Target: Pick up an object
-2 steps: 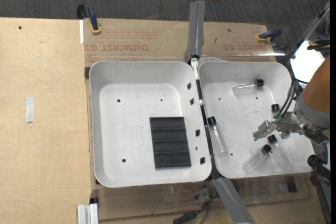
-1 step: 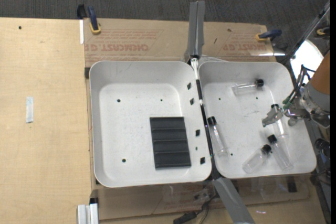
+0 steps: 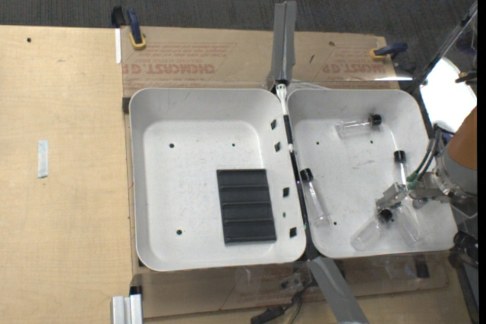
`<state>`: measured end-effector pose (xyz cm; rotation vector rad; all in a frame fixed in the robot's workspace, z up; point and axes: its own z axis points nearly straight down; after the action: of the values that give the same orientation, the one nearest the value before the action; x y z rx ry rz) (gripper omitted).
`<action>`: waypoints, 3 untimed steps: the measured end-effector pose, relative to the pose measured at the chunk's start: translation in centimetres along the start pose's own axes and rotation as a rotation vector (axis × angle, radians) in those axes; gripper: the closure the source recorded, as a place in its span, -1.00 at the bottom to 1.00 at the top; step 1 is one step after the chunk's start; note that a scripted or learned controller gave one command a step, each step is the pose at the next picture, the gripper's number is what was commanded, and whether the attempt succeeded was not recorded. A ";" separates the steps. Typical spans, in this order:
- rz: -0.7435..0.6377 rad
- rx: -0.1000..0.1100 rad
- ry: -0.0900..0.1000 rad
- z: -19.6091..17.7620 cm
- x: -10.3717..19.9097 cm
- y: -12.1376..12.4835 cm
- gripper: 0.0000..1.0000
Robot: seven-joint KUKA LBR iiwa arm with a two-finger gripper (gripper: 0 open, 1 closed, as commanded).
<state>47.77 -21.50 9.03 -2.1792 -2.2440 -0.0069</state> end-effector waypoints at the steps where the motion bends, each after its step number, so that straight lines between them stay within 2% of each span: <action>1: 0.004 -0.003 -0.008 -0.9 -0.3 0.0 1.00; 2: 0.008 -0.005 -0.013 -0.9 2.4 4.5 1.00; 3: -0.033 -0.005 -0.014 -8.3 5.2 8.0 1.00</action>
<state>55.64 -16.13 17.38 -2.1516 -2.2890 0.0026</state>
